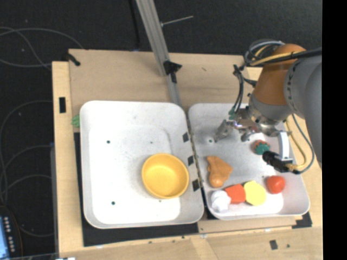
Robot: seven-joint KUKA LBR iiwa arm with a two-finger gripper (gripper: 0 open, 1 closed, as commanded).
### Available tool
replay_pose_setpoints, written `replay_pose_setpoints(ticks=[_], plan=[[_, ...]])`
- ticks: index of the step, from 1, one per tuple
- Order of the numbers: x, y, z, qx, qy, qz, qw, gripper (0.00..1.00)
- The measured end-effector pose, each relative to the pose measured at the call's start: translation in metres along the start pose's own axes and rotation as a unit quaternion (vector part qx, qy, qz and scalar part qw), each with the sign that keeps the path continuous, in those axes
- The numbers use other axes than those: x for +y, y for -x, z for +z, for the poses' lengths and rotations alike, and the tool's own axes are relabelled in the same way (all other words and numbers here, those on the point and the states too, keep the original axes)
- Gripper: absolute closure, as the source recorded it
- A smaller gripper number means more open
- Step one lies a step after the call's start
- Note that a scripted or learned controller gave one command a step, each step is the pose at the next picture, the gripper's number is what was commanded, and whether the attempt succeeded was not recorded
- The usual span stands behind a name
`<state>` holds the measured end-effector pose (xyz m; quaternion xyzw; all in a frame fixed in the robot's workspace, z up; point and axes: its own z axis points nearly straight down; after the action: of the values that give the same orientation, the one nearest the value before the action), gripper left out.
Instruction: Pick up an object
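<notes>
Where the rt bin point(203, 118) holds it, tan lumpy object point(218, 170), orange bits beside, hand point(232, 128) above, grip state unclear

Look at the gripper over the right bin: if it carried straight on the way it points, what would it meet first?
The gripper points down and leftward, so it would probably meet the bare floor of the right bin first, short of the tan object; depth is unclear.

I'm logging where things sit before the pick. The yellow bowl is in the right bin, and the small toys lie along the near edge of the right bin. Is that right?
Not quite. The camera view shows the yellow bowl in the left bin, not the right one. The rest holds: the small toys, such as the yellow one and the red one, lie along the near edge of the right bin.
</notes>
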<state>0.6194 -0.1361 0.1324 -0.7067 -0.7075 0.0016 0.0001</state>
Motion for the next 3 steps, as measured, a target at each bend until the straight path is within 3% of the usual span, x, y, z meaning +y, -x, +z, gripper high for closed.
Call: replay_pose_setpoints(ticks=[1, 2, 3], plan=[[0.000, 0.002, 0.033, 0.000, 0.000, 0.001, 1.0000, 0.00], [0.001, 0.003, 0.020, 0.000, 0.003, 0.003, 1.0000, 1.00], [0.000, 0.004, -0.041, 0.000, 0.002, 0.001, 1.0000, 1.00]])
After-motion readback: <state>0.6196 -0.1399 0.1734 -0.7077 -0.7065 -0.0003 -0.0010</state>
